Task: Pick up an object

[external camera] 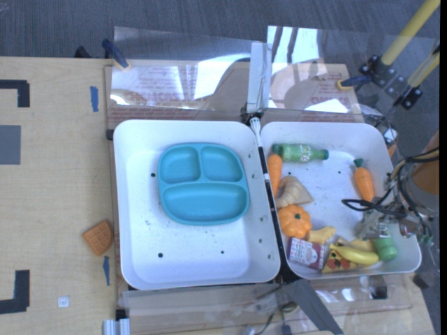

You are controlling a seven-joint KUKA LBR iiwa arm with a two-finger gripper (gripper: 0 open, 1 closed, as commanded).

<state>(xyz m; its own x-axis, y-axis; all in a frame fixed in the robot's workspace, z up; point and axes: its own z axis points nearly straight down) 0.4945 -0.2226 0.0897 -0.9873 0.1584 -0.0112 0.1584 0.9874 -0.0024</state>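
Wooden bench (49,187) with two white bins; the right bin (335,169) has all the loot. Pincer (383,223) sits low at its right side, can't tell how open it is. I'd drop straight onto the lone carrot (363,183) just beside it, away from the near pile.

A single fixed camera sits above the surface (49,187) and looks down at a slant. It takes in both white bins side by side, the left bin (133,257) near centre and the right bin (328,135) toward 3 o'clock. Grey floor runs along 12 o'clock.
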